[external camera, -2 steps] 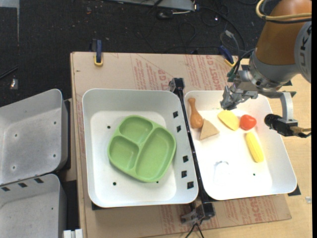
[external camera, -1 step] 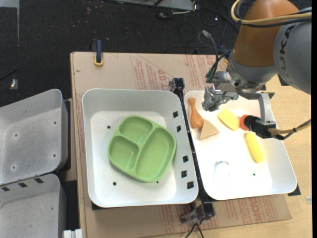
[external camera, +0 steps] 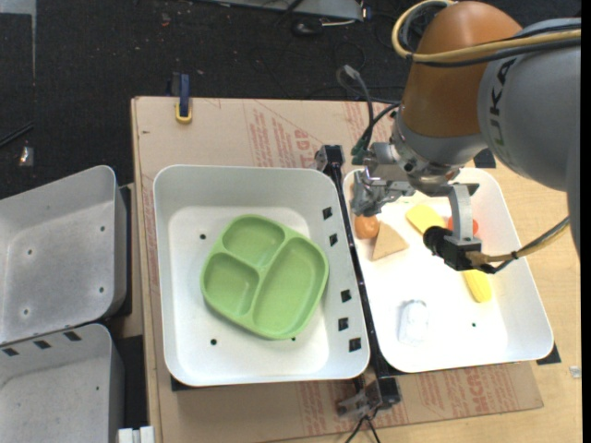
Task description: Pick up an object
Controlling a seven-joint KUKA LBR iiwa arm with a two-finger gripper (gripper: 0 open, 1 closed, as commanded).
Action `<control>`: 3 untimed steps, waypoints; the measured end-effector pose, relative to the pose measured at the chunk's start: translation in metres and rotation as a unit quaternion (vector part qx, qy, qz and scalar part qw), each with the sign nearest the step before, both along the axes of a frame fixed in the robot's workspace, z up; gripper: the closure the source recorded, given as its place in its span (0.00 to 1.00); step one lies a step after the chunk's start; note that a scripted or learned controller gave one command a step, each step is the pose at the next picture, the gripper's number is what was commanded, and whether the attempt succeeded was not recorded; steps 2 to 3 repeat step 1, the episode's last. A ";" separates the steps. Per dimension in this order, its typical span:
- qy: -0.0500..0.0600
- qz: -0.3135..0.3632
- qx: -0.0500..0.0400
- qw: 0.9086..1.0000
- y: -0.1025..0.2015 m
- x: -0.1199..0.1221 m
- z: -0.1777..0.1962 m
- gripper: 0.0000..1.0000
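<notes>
My gripper [external camera: 371, 201] hangs over the upper left corner of the right bin [external camera: 517, 340], just above a small orange round object [external camera: 367, 228]. A tan wedge [external camera: 390, 242] lies right beside the orange object. Further right are a yellow piece [external camera: 422, 217], a red item [external camera: 464, 225] partly behind the arm's black fitting, and a yellow banana-like piece [external camera: 477, 286]. A white object [external camera: 414, 320] rests lower in that bin. Nothing visibly hangs from the gripper.
The left bin [external camera: 175, 201] holds a green divided plate [external camera: 266, 275]. A black ridge [external camera: 349, 257] separates the two bins. The arm's orange band [external camera: 457, 53] and grey body cover the right bin's upper right. White trays [external camera: 55, 247] lie off the bench at left.
</notes>
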State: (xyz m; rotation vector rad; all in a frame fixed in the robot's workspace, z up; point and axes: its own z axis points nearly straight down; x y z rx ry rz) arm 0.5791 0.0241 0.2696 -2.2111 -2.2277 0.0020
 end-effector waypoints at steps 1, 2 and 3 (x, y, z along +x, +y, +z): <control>0.000 0.000 0.000 1.000 0.044 -0.003 -0.016 1.00; 0.000 0.000 0.000 1.000 0.044 -0.003 -0.016 1.00; 0.000 0.000 0.000 1.000 0.044 -0.003 -0.016 1.00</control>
